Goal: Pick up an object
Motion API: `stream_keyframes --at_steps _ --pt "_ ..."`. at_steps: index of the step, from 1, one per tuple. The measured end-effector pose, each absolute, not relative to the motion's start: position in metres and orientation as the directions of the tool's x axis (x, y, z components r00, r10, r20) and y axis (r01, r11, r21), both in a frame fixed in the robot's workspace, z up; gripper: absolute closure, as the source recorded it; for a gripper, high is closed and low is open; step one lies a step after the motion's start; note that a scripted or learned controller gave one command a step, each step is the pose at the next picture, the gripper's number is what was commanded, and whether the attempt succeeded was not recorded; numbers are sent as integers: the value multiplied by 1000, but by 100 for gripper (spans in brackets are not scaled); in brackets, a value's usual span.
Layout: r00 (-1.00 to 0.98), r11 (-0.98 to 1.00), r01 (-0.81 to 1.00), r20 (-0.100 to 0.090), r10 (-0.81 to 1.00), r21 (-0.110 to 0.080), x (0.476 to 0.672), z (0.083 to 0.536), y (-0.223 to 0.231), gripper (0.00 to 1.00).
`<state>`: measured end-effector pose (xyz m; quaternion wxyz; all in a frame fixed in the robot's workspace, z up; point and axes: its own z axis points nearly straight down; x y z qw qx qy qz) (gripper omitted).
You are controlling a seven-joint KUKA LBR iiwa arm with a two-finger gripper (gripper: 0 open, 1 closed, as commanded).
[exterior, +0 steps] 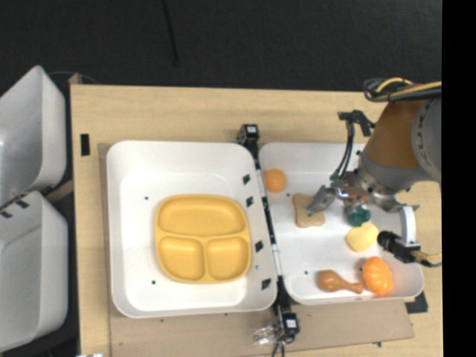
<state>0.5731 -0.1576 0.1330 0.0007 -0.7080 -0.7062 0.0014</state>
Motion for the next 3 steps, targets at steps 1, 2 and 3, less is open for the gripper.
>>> stream_keyframes --at_steps 1,2,3 --pt "5 -5 1000 -2 1000 3 574 101 -159 0" --pt "11 -11 1000 -3 1000 10 576 115 -161 100" --pt "2 -2 1000 -3 1000 7 585 173 -169 100"
